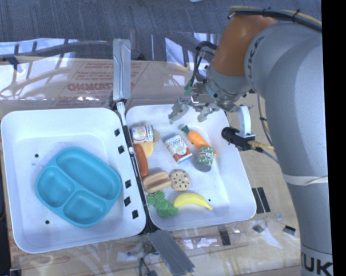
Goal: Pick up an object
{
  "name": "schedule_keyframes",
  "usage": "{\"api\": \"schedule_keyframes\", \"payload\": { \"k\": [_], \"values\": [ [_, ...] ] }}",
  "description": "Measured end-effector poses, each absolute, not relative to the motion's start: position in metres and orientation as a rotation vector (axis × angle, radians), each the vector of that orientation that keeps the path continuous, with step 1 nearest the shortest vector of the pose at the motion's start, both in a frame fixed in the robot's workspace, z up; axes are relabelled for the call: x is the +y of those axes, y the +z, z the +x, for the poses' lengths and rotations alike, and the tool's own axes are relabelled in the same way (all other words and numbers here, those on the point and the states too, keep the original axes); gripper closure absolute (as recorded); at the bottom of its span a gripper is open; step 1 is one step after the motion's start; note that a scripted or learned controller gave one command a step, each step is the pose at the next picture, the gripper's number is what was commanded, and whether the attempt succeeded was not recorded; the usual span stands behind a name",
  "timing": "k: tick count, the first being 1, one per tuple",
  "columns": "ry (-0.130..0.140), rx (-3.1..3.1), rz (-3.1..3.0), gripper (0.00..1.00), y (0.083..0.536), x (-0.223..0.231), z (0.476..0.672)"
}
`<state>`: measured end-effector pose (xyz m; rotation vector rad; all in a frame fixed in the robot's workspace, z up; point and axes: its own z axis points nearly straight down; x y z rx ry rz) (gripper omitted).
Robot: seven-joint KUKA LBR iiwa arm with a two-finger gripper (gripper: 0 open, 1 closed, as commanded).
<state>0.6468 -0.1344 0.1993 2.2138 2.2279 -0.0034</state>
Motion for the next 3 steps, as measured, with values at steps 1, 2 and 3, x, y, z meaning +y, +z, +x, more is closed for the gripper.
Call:
{"api": "schedule_keyframes", "payload": {
  "k": [1, 2, 3],
  "values": [
    [-0.006, 2.528, 1.876, 0.0, 0.104, -0.188, 0.598],
    [-0.003, 2.427, 1.983, 0.0, 0.098, -0.212, 0.643],
    [-0.002, 2.44, 1.977, 1.0, 0.105, -0.207, 0.644]
  ]
}}
